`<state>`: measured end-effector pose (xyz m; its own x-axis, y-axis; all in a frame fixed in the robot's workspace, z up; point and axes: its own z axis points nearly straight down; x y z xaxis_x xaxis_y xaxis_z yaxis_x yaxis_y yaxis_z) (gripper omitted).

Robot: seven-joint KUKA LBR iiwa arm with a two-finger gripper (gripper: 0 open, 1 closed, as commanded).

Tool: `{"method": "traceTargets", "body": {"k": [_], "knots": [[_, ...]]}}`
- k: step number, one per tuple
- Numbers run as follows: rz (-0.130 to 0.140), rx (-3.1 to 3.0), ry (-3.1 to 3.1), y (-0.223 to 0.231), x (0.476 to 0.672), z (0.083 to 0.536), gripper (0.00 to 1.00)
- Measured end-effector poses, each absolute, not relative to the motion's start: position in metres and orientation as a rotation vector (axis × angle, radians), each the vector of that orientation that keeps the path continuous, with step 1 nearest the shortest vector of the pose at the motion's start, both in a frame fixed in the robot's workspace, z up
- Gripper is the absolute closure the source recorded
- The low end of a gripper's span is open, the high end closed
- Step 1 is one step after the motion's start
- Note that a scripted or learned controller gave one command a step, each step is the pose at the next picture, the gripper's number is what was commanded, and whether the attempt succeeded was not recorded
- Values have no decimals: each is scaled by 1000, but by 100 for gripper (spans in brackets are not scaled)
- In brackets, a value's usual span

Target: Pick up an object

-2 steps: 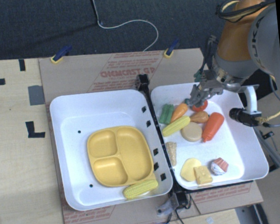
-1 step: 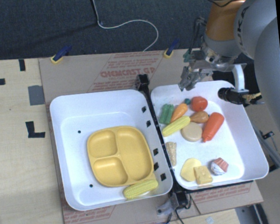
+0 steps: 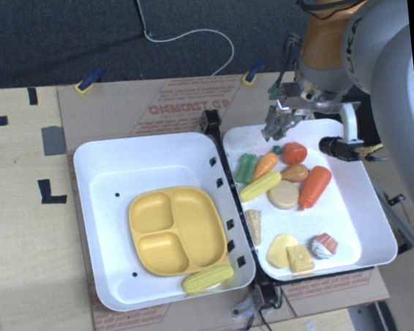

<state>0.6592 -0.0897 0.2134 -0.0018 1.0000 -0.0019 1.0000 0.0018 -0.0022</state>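
- Right now the gripper point(image 3: 275, 129) hangs at the upper edge of the right bin point(image 3: 370, 243), right of frame centre; whether it is parted or closed, I cannot tell, and nothing shows clamped in it.
- Just below it sits a cluster: red tomato point(image 3: 294, 152), small carrot point(image 3: 264, 164), green pepper point(image 3: 246, 167), yellow corn cob point(image 3: 260, 185), beige round piece point(image 3: 284, 195) and big carrot point(image 3: 313, 186), packed closely together.
- Lower in that bin lie a yellow wedge point(image 3: 281, 250), a cheese block point(image 3: 300, 258) and a red-and-white piece point(image 3: 323, 245).
- Over in the left bin point(image 3: 97, 165), a yellow divided plate point(image 3: 177, 228) sits mid-frame, with a second corn cob point(image 3: 208, 277) beside its lower edge.
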Motion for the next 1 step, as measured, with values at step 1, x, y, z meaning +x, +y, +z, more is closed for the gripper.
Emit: {"method": "traceTargets", "body": {"k": [1], "knots": [[2, -2221, -2222, -86, 663, 215, 100]]}}
